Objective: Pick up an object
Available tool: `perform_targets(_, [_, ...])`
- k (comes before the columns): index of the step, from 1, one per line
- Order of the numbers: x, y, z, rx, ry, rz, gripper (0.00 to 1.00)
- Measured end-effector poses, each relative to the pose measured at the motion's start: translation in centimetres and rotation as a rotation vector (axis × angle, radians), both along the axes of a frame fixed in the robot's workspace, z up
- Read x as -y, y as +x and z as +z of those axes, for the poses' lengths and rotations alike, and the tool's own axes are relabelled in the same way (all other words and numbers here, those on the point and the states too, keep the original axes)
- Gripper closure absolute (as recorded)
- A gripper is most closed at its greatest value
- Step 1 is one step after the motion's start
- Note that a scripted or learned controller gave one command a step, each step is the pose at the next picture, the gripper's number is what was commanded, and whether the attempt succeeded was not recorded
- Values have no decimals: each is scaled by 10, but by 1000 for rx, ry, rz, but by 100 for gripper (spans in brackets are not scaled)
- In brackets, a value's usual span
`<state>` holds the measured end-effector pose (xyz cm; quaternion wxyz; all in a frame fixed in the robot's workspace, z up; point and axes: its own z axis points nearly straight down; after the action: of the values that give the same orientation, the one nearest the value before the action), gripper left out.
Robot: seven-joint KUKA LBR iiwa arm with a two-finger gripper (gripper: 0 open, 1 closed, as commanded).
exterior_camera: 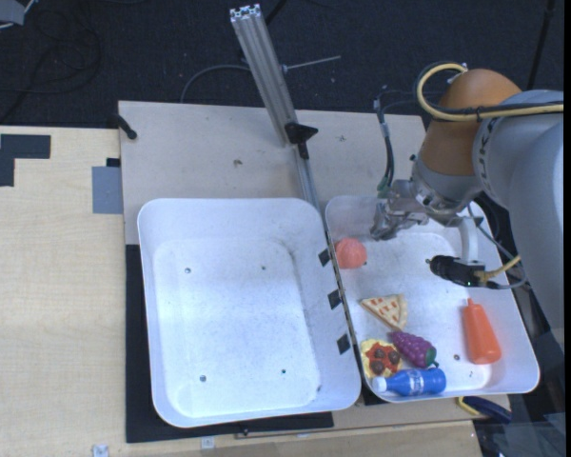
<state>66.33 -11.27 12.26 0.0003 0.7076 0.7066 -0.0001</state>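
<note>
Here's the bench [209, 150], pale board, carrying two shallow white bins side by side. The left bin [171, 227] is the bigger spread of white. The right bin [514, 374] sits touching it along their shared edge, where small black clips line the seam.

The grey arm [523, 150] comes in from the right, its orange band [462, 122] bulging above the wrist, and it hangs over the right bin's far edge. A slim metal rail [266, 74] slants up from the bench's far side, between the bins.

The gripper [388, 225] hovers low over the far left corner of the right bin. Released or clenched, I cannot tell from here, and nothing shows in its grasp.

And the objects, all in the right bin. An orange carrot-shaped piece [481, 333] lies by the right edge. A blue bottle [414, 382] lies on its side at the near edge. Purple grapes [412, 347] sit just above that bottle, touching a red-and-yellow toy [381, 358] at the near left corner. A tan wedge [384, 308] rests mid-bin, near the left edge. The pink ball [351, 252] sits against the left edge, just beside the gripper, below and left of it, but apart from it.
</note>
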Motion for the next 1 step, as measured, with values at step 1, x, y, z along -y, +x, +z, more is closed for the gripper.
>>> perform_targets(1, [7, -2, 60, 4, 0, 1, 100])
